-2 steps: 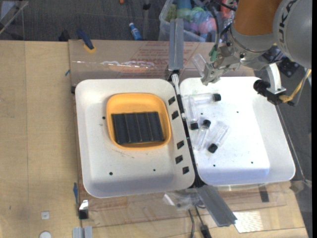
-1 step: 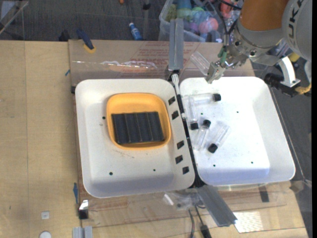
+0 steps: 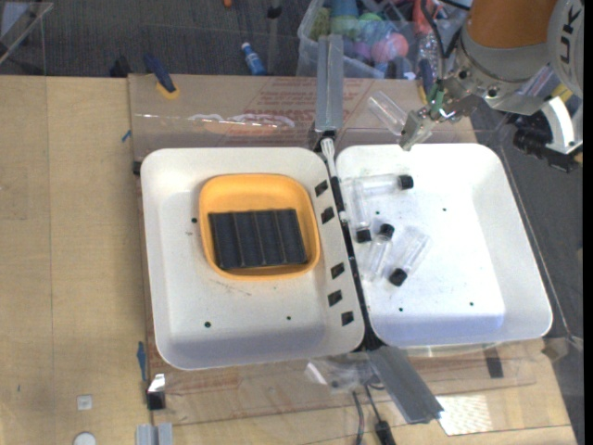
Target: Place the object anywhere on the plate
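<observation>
The only lettering I can make out is on the arm (image 3: 533,17) itself: white characters, "UK", on its grey shell at the far right, cut off by the edge. Below that shell sits a glossy orange band, then a rounded grey wrist.

The tool (image 3: 412,135) hangs over the far left corner of the right bin (image 3: 519,276), slim and metallic, tipped toward the bin; whether it is open or closed I cannot tell.

Both bins are shallow, matte white plastic with rounded corners and small dark dots in their floors. In the right bin lie several clear plastic vials with black caps (image 3: 384,239), see-through tubes scattered in the left half of that bin, some touching one another. They are hard to count because the clear bodies melt into the white.

The left bin (image 3: 171,295) carries the plate (image 3: 259,193), a smooth orange dish of squarish shape with rounded corners and a raised rim. On it rests a dark ribbed rectangular block (image 3: 258,239), grooved lengthwise.

A row of black clips (image 3: 332,244) runs along the seam between the bins. The tabletop (image 3: 65,248) is pale wood-grain board.
</observation>
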